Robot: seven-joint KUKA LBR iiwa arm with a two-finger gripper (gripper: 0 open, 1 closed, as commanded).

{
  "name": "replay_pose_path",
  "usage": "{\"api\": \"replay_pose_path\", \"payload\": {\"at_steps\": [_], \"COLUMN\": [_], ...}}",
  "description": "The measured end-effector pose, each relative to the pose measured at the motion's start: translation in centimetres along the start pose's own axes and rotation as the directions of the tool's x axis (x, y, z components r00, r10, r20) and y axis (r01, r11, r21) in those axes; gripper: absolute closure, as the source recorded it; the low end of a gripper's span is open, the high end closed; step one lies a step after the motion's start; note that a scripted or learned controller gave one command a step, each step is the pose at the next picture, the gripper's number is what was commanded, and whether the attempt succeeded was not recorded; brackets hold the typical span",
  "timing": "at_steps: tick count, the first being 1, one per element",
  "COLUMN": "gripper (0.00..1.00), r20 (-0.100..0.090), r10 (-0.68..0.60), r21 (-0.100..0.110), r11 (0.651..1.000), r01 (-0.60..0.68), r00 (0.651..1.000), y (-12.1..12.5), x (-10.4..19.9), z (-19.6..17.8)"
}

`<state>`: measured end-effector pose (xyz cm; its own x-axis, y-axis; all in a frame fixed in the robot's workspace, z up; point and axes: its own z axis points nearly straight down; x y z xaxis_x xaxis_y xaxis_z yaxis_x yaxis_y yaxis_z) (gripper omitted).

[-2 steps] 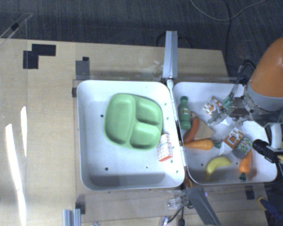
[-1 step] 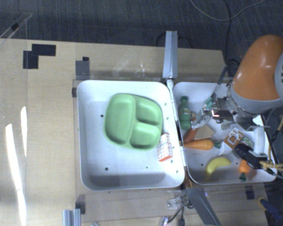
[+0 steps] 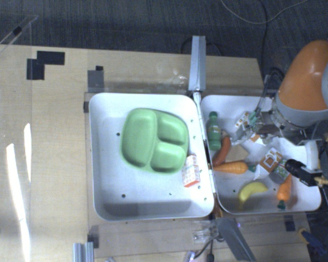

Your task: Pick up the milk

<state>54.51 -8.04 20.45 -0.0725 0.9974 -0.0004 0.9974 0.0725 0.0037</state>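
White milk carton (image 3: 191, 171) lies beside green tray (image 3: 154, 140); hand (image 3: 255, 125) hovers apart, grip state unclear

- The milk (image 3: 191, 171) is a small white carton with red-orange print on its side.
- It lies tipped over on the floor of the left bin, not standing.
- It sits well apart from the gripper (image 3: 253, 125), off to the gripper's left and nearer the bottom of the view, across the wall between the bins.
- Its upper end rests just beside the green tray's lower right corner, close to the bin's right wall.
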Motion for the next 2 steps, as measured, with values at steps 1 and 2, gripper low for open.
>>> {"api": "replay_pose_path", "payload": {"at_steps": [1,2], "gripper": [0.00,0.00], "r20": [0.000,0.000], "r10": [0.395,0.439], "r21": [0.001,-0.006], "r11": [0.919,0.898], "r01": [-0.395,-0.439], "r00": [0.919,0.898], "y": [3.3,4.5], "x": [-1.7,-7.1], "z": [5.3,11.7]}}
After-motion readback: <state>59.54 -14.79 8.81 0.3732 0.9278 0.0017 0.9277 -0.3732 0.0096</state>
